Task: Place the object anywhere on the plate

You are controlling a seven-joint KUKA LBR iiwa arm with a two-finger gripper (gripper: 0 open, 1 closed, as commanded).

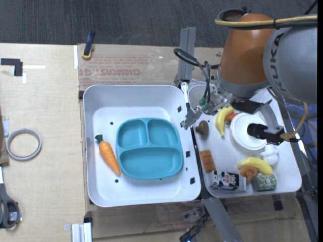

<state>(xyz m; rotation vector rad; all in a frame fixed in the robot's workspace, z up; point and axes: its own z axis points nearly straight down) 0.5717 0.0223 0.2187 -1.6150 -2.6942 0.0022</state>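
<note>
Fingers (190, 122) of the gripper (192, 120) are too small and blurred here to tell whether they are spread or closed, and nothing can be made out between them. The gripper hangs over the wall between the two bins, near its far end. A carrot (109, 157) lies in the left bin (96, 100) by that bin's left wall, just beside the left edge of the plate (150, 148), leaf end toward the far side. The blue plate sits mid-bin with its compartments bare. In the right bin (282, 180), a brown lump (203, 128) lies just beside the gripper, with a banana (222, 120) near it.
</note>
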